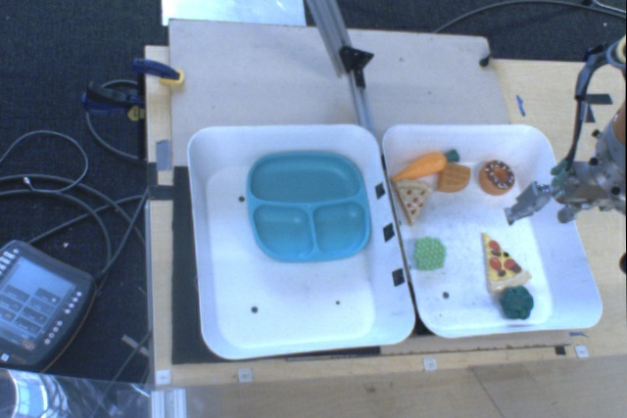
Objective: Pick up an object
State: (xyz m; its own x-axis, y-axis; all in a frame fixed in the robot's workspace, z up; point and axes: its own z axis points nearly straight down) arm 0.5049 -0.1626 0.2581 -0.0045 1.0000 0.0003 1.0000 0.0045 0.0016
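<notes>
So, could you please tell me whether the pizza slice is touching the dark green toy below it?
Touching: the camera view shows the pizza slice with its crust end against the dark green toy, no gap.

The gripper (524, 205) hangs over the right bin (578, 308); doughnut (497, 176) just beyond its tips, pizza slice (503, 262) below, seemingly untouched.

Both bins (294, 333) are white. The left one holds a teal-blue divided plate (307, 206). In the right bin lie an orange carrot (423, 165) with a green top, a brown doughnut (497, 176) with pale speckles, a yellow pizza slice (502, 261) dotted red, a light green round piece (429, 254) and a dark green lump (516, 302).
</notes>
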